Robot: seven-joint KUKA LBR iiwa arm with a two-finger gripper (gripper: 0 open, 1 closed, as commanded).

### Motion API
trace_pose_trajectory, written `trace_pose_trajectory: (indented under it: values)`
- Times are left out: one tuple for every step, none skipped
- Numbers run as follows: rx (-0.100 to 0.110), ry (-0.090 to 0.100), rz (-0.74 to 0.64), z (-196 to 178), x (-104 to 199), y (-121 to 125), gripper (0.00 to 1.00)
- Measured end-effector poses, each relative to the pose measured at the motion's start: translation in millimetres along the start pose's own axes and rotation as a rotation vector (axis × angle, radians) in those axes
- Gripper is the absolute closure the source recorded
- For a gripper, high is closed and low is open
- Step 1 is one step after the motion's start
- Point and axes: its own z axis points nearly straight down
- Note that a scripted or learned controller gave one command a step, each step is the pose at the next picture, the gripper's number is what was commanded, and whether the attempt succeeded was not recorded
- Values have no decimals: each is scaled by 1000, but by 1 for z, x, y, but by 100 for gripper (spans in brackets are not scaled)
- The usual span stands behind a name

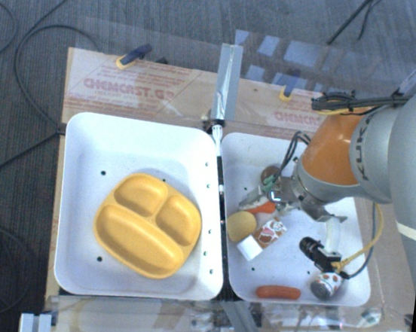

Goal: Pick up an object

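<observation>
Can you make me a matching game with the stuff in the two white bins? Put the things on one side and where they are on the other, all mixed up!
Things:
1. yellow tray
2. red sausage
3. round tan ball
4. gripper

Places:
A. near the front edge of the right bin
B. over the middle of the right bin
C. alone in the left bin
D. by the right bin's left wall

Pairs: 1-C, 2-A, 3-D, 4-B
</observation>
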Motion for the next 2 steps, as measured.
trace_pose_trajectory:
  values:
    - [2, 4, -2, -8, 2, 0, 100]
    - [23, 2, 98, -90, 56, 58, 100]
